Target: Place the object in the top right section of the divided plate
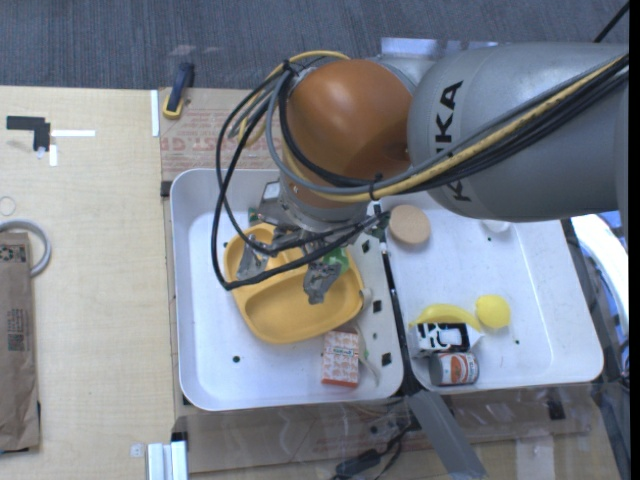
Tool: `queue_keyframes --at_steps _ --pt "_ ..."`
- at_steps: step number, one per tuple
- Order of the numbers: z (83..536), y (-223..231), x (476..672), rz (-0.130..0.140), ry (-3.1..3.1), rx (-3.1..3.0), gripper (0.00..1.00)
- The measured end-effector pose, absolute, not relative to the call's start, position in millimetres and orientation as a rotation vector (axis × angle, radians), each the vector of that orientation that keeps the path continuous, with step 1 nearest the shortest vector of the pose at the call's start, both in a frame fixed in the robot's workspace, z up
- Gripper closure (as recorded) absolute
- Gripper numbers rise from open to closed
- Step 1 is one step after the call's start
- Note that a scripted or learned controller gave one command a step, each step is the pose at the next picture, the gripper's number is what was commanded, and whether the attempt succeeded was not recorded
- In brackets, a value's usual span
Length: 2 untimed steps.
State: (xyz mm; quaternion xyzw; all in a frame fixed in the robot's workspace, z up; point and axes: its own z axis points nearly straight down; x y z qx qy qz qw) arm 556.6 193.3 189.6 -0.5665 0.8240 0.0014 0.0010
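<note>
Over the left of two shallow white bins [200,368] on the desk, the gripper [284,270] hangs with its two grey fingers [318,283] spread apart and nothing visible between them, released rather than grasping. Both tips stand just above the yellow divided plastic plate [290,318], one near its left rim and one toward its middle.

Just beside the right-hand finger, at the plate's upper right edge, lies a small green piece [337,260], largely hidden by cables. This is probably the task's object, and it seems to lie at or in the wanted section, though the divider lines are too covered to be sure. It looks small and light, likely stiff plastic, so a shallow pinch across its narrow width should do. The smooth plate under it may let it skid.

An orange-and-white carton [341,356] lies below the plate in the same bin. The grey arm with its orange band [345,118] looms above.
</note>
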Motion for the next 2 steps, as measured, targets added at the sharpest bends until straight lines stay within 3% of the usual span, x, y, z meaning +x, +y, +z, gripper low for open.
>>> queue_keyframes --at_steps 1,2 --pt "212 115 575.7 0.002 2.639 -1.699 0.0" --pt "171 153 520.2 0.004 2.732 -1.554 0.0"
